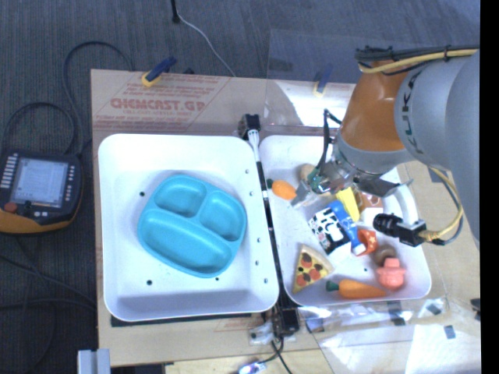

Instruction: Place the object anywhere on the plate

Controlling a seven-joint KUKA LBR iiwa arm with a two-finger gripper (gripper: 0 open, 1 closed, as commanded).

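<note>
The two-finger gripper (318, 179), grip state untellable, hovered at the right white bin's (419, 283) top edge, picking pending; next, the blue 3-compartment plastic plate (192, 224)

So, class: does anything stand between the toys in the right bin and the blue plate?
Only the bin walls: the two rims meet between the toys and the plate, which lies in the left bin. A toy such as the pizza slice would have to be lifted over them. Nothing lies on the plate.

Blue plate (192, 223), white bins (125, 287), black-and-white patched carton (330, 231), orange carrot (361, 289), pink toy (391, 273)
</note>
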